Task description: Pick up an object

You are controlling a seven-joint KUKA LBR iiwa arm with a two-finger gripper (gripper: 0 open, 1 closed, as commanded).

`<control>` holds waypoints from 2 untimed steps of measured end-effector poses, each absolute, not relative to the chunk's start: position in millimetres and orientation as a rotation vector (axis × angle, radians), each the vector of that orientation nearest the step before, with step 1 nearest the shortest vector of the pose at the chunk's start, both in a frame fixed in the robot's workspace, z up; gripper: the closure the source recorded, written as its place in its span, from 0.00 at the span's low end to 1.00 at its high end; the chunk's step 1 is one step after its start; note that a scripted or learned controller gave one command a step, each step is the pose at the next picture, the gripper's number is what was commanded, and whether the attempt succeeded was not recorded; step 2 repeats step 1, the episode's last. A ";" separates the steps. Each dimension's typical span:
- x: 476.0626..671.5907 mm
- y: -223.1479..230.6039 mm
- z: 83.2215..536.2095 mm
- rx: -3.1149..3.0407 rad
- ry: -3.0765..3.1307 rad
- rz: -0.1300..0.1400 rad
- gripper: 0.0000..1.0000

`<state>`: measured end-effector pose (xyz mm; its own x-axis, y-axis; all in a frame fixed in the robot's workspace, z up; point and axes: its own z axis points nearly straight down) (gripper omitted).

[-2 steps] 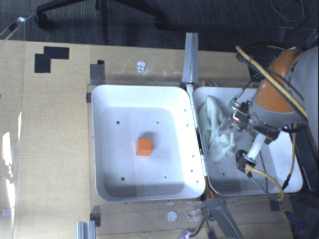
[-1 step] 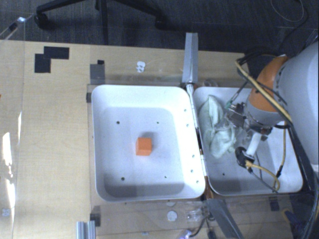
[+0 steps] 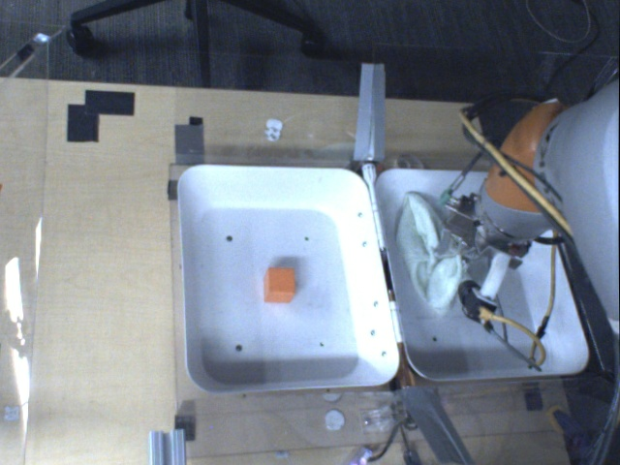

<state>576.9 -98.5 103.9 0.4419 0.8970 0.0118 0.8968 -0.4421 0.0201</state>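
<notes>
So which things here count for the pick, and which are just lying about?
Job:
- small orange cube in the left white bin
- pale crumpled cloth-like object in the right white bin
- gripper

Lying about:
- black office chair base
- black tape marks on the bench

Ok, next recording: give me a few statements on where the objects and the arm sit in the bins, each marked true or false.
1. An orange cube lies in the left bin. True.
2. The arm is over the left bin. False: it is over the right bin.
3. A pale, crumpled soft object lies in the right bin. True.
4. The orange cube rests against the bin's wall. False: it sits near the middle of the bin floor, apart from the walls.
5. The claw is beside the pale object. True.
</notes>
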 end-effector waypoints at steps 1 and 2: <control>647.5 -79.5 185.4 2.469 1.938 0.003 1.00; 647.5 -79.5 185.4 2.469 1.938 0.003 1.00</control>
